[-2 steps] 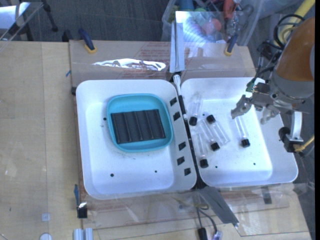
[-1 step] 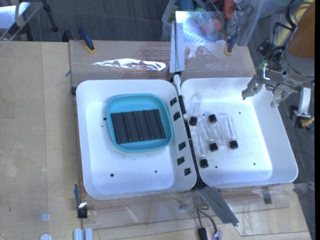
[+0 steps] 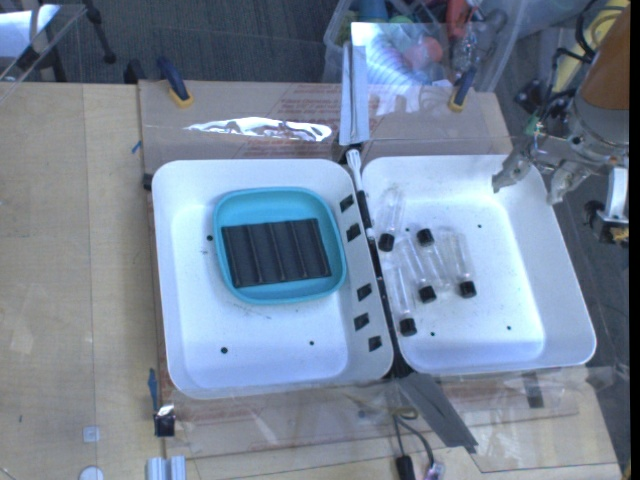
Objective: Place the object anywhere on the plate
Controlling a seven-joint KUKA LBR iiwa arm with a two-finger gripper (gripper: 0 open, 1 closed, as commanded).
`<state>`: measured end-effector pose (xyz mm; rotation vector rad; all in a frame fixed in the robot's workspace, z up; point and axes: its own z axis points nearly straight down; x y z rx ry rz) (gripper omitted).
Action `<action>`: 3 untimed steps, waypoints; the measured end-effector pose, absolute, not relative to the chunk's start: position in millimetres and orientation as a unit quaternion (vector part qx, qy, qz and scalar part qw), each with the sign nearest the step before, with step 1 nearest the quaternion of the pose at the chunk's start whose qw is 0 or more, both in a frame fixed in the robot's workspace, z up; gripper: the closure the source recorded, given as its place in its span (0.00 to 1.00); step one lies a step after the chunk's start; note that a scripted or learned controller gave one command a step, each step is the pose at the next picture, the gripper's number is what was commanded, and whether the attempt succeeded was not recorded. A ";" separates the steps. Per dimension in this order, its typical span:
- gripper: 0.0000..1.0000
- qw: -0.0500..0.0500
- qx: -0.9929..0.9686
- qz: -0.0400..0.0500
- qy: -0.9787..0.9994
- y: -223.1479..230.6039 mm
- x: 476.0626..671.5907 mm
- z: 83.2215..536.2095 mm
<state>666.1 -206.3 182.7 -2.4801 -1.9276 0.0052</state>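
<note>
While holding a teal plate (image 3: 277,245) (dark ridged insert (image 3: 275,252) inside), sits left: white bin (image 3: 190,298). Clear black-capped tubes (image 3: 432,264) in right bin (image 3: 540,298). Gripper (image 3: 532,176) spread wide, holding nothing; no legible writing.

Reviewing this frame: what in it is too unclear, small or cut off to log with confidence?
- Clear tubes in the right bin: see-through on white, so their count and outlines blur together.
- Gripper over the right bin's far corner: small and blurred.
- Arm: cut off by the right edge of the camera view.
- Dark ridged insert on the teal plate: what it is cannot be told.
</note>
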 end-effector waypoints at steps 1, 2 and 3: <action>0.00 -0.001 -0.786 0.001 -0.618 -213.8 668.0 215.0; 0.00 0.002 -0.796 0.002 -0.605 -215.0 667.5 206.3; 0.00 -0.001 -0.811 0.001 -0.585 -212.1 667.6 227.1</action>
